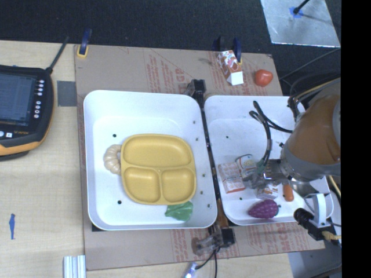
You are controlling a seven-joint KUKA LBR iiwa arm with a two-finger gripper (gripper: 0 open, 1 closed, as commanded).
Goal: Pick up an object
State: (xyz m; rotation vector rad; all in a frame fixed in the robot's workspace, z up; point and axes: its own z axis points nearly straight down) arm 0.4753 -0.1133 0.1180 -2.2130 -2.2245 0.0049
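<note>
Camera view, looking down at a slant: two shallow white bins sit side by side on a brown cardboard sheet (174, 68) laid over a pale wood surface (40, 201). Beyond the surface, dark carpet (145, 7), with a light grey floor patch (298, 13) at top right.

Left bin (98, 114): a yellow divided plate (157, 168) lies near the middle. A tan, bumpy item (111, 158) is tucked against the plate's left edge; a green item (179, 211) touches its lower right corner.

Right bin (232, 112): a small printed packet (232, 175) lies near the left wall, a purple grape bunch (264, 208) near the front wall, a small orange piece (288, 192) just right of it.

Arm (316, 138) reaches in from the right, grey with an orange band, black cables looping off it. End effector (264, 181) is low in the right bin, beside the packet and just above the grapes. Cannot tell whether it is wide, narrow or holding anything; the spot is cluttered.

On the cardboard behind the bins: a small carton (229, 66) and a red tomato-like ball (263, 77), near each other. An orange-edged handheld controller (20, 109) rests at the far left of the surface.
</note>
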